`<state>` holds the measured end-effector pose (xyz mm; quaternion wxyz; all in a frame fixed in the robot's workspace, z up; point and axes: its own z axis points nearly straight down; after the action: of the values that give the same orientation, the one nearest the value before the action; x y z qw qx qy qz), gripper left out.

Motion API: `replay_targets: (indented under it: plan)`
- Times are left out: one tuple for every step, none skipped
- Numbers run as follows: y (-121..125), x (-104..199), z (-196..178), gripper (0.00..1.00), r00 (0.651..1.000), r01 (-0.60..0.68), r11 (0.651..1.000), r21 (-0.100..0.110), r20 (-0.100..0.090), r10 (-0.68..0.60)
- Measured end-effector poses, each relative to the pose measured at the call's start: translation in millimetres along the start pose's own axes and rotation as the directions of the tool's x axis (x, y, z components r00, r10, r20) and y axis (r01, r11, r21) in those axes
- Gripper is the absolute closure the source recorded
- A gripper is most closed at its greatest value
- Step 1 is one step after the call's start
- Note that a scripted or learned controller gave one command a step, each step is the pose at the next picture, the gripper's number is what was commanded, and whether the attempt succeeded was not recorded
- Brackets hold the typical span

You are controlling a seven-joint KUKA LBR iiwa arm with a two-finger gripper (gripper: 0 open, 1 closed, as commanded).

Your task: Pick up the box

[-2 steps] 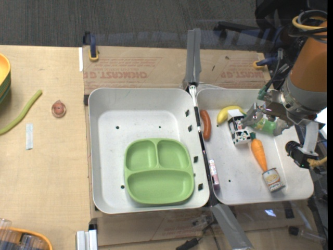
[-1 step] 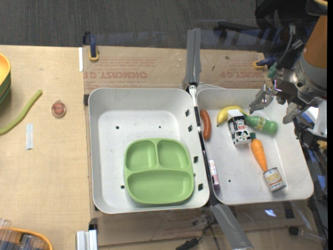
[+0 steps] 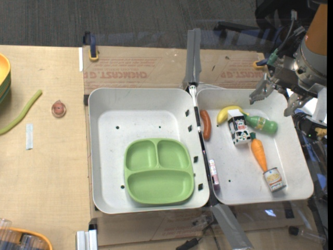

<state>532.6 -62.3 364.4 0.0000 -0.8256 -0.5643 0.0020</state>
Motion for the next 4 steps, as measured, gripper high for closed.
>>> replay_targets:
  plan:
    - [10.6, 0.6, -32.2, 0.0, 0.999, -0.047, 0.999, 0.0, 0.0, 0.047]
    - [-40.2, -4.5, 66.9, 0.0, 0.972, -0.235, 0.972, 0.002, 0.001, 0.235]
    - [-19.0, -26.6, 10.9, 0.0, 0.966, -0.259, 0.966, 0.001, 0.0, 0.259]
    - [-30.2, -18.2, -26.3, 0.0, 0.939, -0.343, 0.939, 0.0, 0.0, 0.343]
